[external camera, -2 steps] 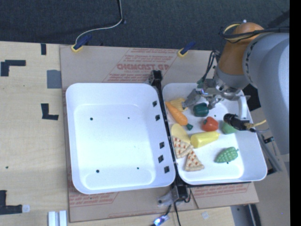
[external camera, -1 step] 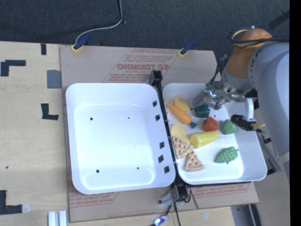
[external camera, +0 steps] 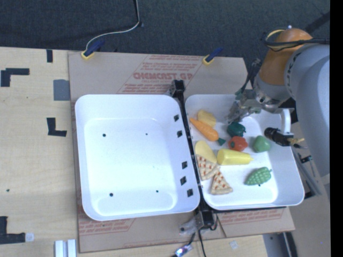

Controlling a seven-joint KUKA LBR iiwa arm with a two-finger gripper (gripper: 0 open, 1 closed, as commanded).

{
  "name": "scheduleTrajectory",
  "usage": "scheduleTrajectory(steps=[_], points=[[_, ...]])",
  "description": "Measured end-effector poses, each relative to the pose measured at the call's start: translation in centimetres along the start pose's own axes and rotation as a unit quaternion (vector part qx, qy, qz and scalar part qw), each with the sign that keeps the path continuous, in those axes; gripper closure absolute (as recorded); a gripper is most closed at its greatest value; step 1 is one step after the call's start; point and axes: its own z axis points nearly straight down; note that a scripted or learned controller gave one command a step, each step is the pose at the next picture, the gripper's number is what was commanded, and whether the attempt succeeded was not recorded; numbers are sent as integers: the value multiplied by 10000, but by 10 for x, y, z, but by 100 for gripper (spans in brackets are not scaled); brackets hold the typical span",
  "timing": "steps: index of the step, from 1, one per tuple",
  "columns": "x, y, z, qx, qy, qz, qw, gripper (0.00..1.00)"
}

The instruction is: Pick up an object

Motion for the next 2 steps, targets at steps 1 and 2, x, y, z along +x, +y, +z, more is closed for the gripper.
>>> scheduleTrajectory(steps=[1,2], points=[[0,0,1,5,-1,-2,10000,0],[0,0,-10,3,-4,-4,10000,100]])
